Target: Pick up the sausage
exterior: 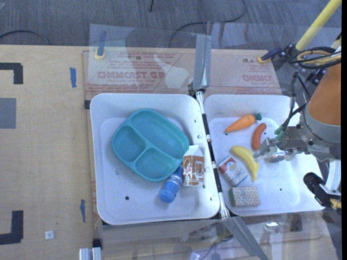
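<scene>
The sausage (pixel 258 136) lies in the right bin (pixel 287 191), toward its far edge, standing nearly end-on between the carrot (pixel 241 123) and the gripper (pixel 268 148). The carrot, orange with a green top, sits just beside it on the side nearer the divider. The gripper hangs low over the right bin, just beside the sausage's near end; its fingers look parted, with nothing between them, though the metal blurs there. The grey arm (pixel 325 112) with its orange band comes in over the bin's right edge.

Toward the middle of the same bin lies a banana (pixel 245 160), and touching its lower side a small red and white carton (pixel 233 171) whose print is too small to read. A speckled sponge (pixel 245 196) rests near the near edge.

The left bin (pixel 103 167) holds 1 teal 3-compartment plate (pixel 150 143), a blue bottle (pixel 171 188) on its side and a brown and white carton (pixel 193 167) against the divider, its label unreadable. Behind both bins, clear panels carry faint red lettering that cannot be made out.
</scene>
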Robot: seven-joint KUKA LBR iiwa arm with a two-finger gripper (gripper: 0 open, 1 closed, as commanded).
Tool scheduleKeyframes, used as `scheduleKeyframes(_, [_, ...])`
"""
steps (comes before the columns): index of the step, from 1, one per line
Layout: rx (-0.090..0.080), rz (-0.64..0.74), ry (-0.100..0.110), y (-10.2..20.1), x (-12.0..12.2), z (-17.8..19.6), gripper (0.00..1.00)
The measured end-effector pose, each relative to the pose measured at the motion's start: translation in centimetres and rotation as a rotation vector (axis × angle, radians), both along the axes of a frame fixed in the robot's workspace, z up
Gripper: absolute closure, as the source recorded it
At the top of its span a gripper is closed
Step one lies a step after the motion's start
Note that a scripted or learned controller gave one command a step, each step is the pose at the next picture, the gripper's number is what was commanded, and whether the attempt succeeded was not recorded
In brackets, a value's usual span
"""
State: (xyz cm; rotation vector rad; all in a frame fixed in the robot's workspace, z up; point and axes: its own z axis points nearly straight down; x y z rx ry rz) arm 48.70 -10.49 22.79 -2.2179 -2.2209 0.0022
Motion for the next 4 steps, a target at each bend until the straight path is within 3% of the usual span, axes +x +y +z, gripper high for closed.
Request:
scheduleKeyframes(1, [-0.001,-0.12,-0.004,0.9,7.2,-5.3,0.0])
scheduleKeyframes(2, [-0.003,-0.067,-0.007,-4.3,13.3,-14.1,0.0])
scheduleKeyframes(3, [-0.006,-0.07,-0.013,-4.5,13.5,-12.8,1.0])
scheduleKeyframes(4, [-0.002,-0.15,-0.004,2.0,17.2,-4.2,1.0])
